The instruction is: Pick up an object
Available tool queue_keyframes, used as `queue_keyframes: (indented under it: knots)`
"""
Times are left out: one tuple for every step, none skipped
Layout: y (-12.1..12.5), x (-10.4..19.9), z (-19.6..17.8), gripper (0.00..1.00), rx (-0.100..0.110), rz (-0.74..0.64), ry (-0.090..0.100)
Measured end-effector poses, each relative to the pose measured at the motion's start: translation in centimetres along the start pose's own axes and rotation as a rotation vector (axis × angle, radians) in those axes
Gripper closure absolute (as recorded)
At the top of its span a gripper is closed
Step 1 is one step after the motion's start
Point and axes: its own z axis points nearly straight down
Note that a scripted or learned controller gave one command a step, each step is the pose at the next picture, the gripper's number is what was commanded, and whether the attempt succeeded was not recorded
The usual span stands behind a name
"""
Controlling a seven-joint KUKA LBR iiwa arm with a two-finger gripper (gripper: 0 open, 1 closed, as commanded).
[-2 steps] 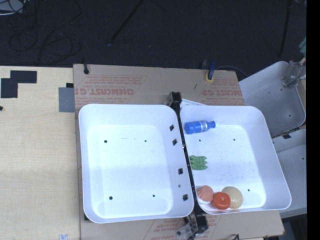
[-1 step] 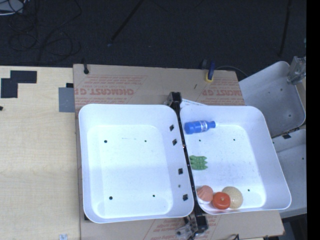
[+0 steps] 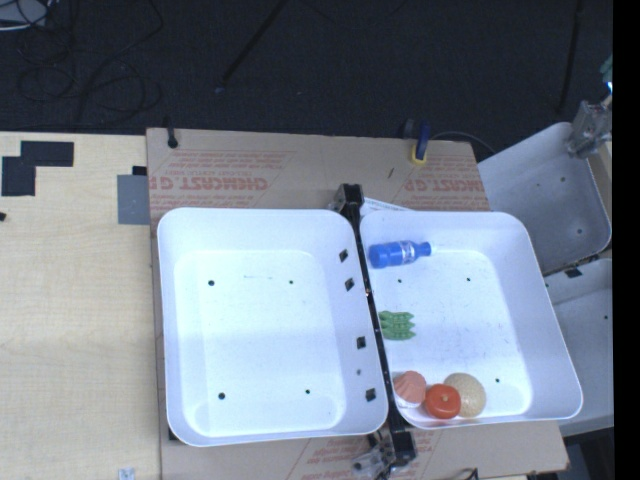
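Whether the claw is apart or together cannot be told from this view; at the far right edge a small grey metal fitting (image 3: 587,130) is seen above a pale grey metal plate (image 3: 545,183), which lies just right of the bins.

The right-hand shallow white plastic bin (image 3: 548,313) is set beside that plate, and all the loose objects are held in it. A blue plastic bottle with a pale cap end (image 3: 398,253) is laid on its side in the far left part of this bin, close to the left wall; a small green knobbly object (image 3: 396,325) is found nearer, also against the left wall, well apart from the bottle. In the near left corner three round pieces are gathered: a pinkish round object (image 3: 408,385), a red-orange round object (image 3: 442,401) just beside it, and a beige round object (image 3: 467,392) touching the red-orange one on its right.

The left-hand shallow white plastic bin (image 3: 166,298) is placed alongside; the two bins are joined along a black strip with clips (image 3: 366,308). Both are borne on a brown cardboard sheet with red printing (image 3: 250,173); a small blue and yellow item (image 3: 421,144) is seen at its far edge. A light wooden bench top (image 3: 70,328) extends to the left; dark flooring with cables (image 3: 300,48) lies beyond.
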Motion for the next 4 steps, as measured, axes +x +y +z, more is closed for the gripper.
queue_keyframes:
  knots:
    - [-0.1,0.0,-2.1,1.0,-0.001,-0.002,0.001]
    - [-0.1,0.0,-3.7,1.0,0.0,-0.004,0.001]
    - [-0.1,0.0,-4.4,1.0,0.0,-0.005,0.001]
    - [-0.1,1.3,-6.6,1.0,-0.001,0.001,0.001]
